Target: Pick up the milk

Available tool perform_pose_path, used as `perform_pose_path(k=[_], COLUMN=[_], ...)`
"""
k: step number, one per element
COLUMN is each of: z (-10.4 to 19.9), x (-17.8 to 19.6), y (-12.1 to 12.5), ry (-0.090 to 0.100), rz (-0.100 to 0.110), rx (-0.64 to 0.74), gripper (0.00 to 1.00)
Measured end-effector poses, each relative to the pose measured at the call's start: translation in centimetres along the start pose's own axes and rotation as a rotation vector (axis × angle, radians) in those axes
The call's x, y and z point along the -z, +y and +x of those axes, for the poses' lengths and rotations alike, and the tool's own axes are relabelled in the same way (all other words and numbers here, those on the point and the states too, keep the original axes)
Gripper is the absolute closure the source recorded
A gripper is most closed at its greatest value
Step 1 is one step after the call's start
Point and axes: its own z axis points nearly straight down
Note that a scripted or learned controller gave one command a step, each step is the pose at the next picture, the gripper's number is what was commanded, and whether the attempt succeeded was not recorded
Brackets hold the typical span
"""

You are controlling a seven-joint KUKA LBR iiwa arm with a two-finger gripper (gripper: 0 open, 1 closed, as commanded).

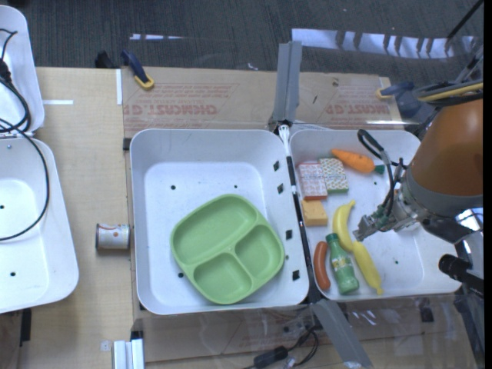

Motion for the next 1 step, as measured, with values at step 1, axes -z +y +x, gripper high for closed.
perform_pose_path(k=[1], z=[-8.09], x=[-1.21], y=[0.06], ry=[-0.001], rz=[-0.001], rx=[0.026], gripper=[1.0])
